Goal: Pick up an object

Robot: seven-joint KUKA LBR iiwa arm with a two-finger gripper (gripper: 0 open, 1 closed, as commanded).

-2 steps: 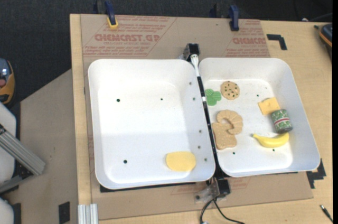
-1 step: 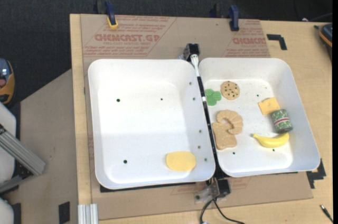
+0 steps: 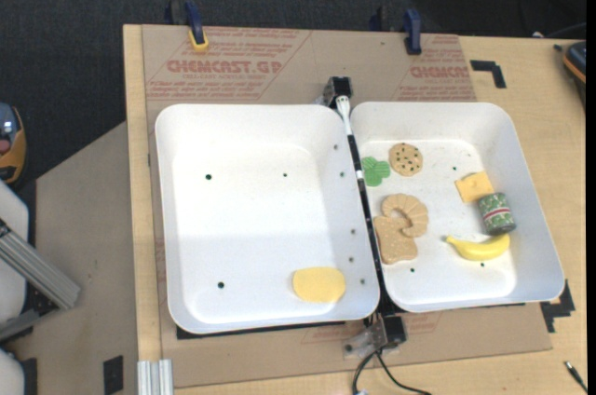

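1. The gripper's state cannot be told from here.
2. The banana (image 3: 479,246) lies at five o'clock in the right bin (image 3: 535,197), long axis running three to nine.
3. Being nearest the arm's side, it looks the readiest pick.

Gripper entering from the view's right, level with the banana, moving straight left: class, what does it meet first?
Probably the right bin's rim; above that, the banana. Height is unclear.
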